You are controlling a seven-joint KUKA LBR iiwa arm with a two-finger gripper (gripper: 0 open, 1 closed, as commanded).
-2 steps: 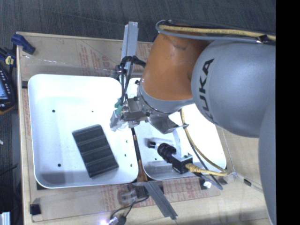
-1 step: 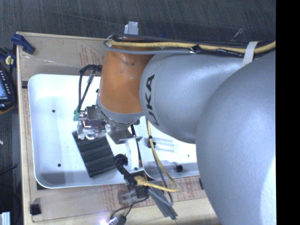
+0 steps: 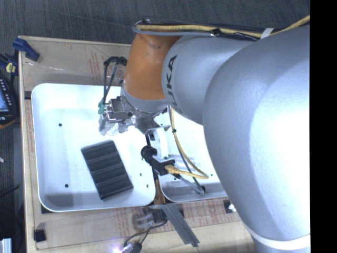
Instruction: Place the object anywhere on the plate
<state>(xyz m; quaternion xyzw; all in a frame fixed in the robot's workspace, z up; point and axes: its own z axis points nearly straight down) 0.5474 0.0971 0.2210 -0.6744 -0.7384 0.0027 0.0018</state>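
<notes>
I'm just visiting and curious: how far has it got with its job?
Nothing looks done yet. The dark ribbed plate lies in the left bin with nothing on it. The tool hovers just above the plate's far end; I can't make out an object in it. Placing remains.

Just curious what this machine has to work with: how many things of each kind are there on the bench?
Shallow white plastic bins: 2
Dark grey ribbed rectangular block: 1
Total: 3

Dark grey carpet [image 3: 63, 9] surrounds the wooden bench [image 3: 73, 54].
</notes>
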